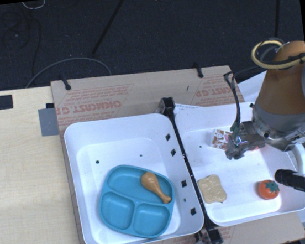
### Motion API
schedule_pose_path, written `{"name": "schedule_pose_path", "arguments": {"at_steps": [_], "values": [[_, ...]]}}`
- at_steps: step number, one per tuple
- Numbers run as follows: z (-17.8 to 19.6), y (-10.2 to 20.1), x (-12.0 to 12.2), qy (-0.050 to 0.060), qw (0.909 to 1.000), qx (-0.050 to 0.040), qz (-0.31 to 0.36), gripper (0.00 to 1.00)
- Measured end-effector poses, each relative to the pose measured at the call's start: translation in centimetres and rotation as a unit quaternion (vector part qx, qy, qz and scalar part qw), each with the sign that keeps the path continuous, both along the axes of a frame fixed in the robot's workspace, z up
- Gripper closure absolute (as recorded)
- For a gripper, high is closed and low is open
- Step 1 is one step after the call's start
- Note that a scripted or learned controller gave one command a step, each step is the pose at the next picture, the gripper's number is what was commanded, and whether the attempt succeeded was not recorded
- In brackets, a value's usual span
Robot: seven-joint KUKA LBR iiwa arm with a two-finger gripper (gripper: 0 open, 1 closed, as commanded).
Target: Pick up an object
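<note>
Two bins: shallow white plastic, side by side on a cardboard sheet (137, 92); left bin (79, 156), right bin (286, 210), black divider strip (181, 159) between them.
Left bin: blue three-compartment plastic tray (122, 209) sits tilted toward the near-left corner.
Drumstick: tan toy chicken leg (155, 186) lies across the tray's upper right part, thick end up-left, thin end down-right.
Right bin, near side: beige flat bread-like slab (212, 189) lies close to the divider; orange round toy fruit with green top (268, 189) sits toward the near-right corner, well apart from the slab.
Right bin, far side: small printed packet, white with red-brown marks (220, 137), lies flat on the floor.
Arm: grey with orange band (284, 87), comes in from the right, over the right bin.
Gripper: dark metal two-finger tool (235, 149), just beside the packet on its right, above the bin floor.
Gripper state: cannot tell, too dark and cluttered to resolve.
Contact: nothing visibly held; touching the packet or not, unclear.
Bench: pale wood surface (22, 191) left of the bins.
</note>
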State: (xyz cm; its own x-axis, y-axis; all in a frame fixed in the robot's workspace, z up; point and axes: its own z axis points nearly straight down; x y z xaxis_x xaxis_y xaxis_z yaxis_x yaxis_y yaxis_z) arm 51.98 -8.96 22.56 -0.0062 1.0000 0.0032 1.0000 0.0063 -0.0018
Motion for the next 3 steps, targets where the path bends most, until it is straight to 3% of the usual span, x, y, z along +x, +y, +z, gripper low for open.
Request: {"name": "schedule_pose_path", "arguments": {"at_steps": [2, 3], "values": [[-0.2, 9.2, 0.2, 0.001, 1.0000, -0.0006, -0.001, 1.00], [0.1, 14.2, 2.2, 0.000, 1.0000, -0.0008, -0.001, 1.00]]}}
